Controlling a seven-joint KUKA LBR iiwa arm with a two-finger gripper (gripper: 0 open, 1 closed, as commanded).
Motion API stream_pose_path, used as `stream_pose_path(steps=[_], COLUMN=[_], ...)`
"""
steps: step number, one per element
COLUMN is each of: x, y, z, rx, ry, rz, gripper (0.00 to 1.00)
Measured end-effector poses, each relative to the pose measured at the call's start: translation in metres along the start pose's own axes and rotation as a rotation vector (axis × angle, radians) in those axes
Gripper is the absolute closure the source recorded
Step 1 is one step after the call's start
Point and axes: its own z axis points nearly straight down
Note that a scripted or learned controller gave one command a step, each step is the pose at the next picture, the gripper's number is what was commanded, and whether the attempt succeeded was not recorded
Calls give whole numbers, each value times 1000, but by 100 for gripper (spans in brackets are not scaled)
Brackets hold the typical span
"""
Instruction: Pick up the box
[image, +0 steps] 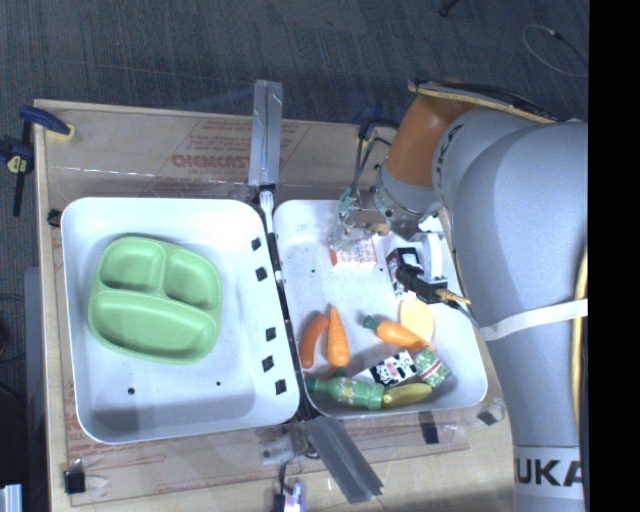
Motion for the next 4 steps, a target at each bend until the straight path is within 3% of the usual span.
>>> stream_pose_path(steps=[1, 2, 3, 4], x=[0, 5, 5, 5], y=[0, -1, 0, 0], z=[0, 8, 0, 0], rx=[0, -3, 0, 1], ry=[0, 1, 2, 2], rz=[0, 13, 8, 8], gripper=[0, 0, 100, 0])
